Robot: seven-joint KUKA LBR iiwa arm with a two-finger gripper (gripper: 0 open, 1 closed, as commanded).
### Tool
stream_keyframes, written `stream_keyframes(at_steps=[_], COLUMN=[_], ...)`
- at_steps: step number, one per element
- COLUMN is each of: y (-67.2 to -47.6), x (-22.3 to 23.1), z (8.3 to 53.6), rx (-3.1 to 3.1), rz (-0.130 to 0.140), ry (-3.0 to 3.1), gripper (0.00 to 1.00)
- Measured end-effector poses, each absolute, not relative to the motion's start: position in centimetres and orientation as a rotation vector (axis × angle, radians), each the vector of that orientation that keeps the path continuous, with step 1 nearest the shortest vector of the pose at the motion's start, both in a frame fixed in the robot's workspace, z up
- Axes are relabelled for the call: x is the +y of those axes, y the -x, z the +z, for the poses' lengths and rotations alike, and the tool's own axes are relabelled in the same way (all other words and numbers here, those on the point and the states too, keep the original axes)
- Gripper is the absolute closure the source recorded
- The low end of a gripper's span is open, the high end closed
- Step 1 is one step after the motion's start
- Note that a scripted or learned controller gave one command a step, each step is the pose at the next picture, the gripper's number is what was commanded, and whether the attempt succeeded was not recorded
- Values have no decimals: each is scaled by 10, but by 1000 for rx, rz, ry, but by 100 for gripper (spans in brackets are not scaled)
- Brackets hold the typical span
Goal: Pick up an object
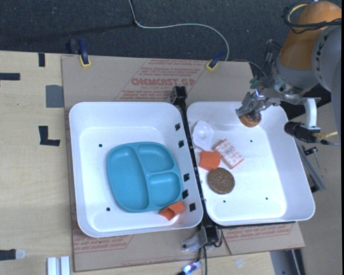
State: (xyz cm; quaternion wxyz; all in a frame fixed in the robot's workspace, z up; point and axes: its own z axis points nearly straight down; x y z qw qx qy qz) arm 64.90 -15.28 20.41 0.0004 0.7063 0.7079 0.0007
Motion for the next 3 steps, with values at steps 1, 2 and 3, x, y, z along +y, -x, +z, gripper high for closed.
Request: stream_keyframes(at_steps=[1,2,3], y=[-644,-645,-651], x=[-155,-154,-110], z=[247,269,257], rx=[2224,2223,2225], rz=[1,2,-3], ry=[-2219,-2219,-2218], gripper=[100,100,100])
